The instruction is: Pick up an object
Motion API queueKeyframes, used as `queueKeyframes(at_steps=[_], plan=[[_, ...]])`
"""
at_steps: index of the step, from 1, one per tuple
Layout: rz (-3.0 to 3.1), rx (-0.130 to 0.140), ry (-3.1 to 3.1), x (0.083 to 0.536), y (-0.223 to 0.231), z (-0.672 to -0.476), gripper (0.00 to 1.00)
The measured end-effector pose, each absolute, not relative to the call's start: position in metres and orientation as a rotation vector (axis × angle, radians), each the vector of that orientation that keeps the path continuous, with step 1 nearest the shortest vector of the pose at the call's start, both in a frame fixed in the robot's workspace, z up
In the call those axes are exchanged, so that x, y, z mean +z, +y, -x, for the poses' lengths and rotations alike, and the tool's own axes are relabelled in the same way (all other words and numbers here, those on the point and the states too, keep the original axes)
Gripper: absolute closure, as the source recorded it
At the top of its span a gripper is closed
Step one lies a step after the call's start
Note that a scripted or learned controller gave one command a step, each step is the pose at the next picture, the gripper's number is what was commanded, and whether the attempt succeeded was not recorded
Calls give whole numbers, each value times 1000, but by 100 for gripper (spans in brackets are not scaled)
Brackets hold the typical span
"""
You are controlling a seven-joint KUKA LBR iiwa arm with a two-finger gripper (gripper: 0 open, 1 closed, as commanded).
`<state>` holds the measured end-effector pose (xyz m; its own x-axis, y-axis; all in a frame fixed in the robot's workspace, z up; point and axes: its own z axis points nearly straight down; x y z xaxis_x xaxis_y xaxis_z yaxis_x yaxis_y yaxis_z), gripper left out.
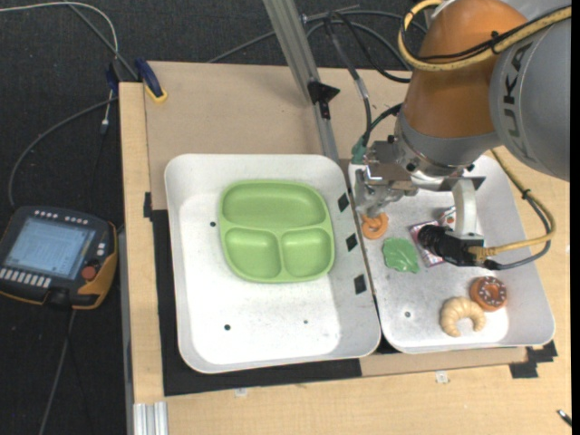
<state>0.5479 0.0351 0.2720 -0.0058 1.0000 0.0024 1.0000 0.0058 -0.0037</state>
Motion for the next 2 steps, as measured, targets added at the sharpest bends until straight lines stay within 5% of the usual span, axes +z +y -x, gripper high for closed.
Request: queueKeyframes(at_steps=[1, 2], plan=[[2212, 2, -2225, 266, 83, -529, 100], [2219, 2, -2220, 266, 80, -530, 0]])
